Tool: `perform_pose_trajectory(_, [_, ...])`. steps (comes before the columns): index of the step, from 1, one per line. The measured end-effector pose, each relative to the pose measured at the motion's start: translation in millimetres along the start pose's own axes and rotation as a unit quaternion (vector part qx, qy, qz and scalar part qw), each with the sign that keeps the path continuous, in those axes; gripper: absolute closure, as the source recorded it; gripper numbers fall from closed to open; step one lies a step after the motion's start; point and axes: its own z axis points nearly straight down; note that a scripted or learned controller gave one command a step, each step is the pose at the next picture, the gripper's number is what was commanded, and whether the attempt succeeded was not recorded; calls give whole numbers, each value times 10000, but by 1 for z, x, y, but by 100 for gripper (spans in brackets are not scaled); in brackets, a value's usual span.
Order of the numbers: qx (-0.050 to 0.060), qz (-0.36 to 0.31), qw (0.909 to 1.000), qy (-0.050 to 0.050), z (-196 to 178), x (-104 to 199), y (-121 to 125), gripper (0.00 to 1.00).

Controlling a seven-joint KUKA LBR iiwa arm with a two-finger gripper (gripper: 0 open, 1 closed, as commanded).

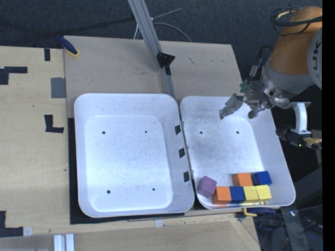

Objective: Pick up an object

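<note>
- Hovering over the far end of the right bin, the gripper hangs with fingers spread, nothing between them.
- Small blocks cluster at the bin's near edge, well apart from it; the purple block sits slightly separate.
- Blocks look light, rigid, flat-sided: likely best pinched across opposite faces.

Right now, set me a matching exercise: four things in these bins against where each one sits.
Things:
1. purple block
2. claw
3. left bin
4. yellow blocks

Places:
A. near edge of the right bin, toward its right corner
B. over the far end of the right bin
C. near-left corner of the right bin
D. beside the bin that holds the blocks

Pairs: 1-C, 2-B, 3-D, 4-A
</note>
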Motion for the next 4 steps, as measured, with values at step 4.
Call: perform_pose_trajectory(4, [-2, -18, 10000, 5, 161, 5, 20, 0])
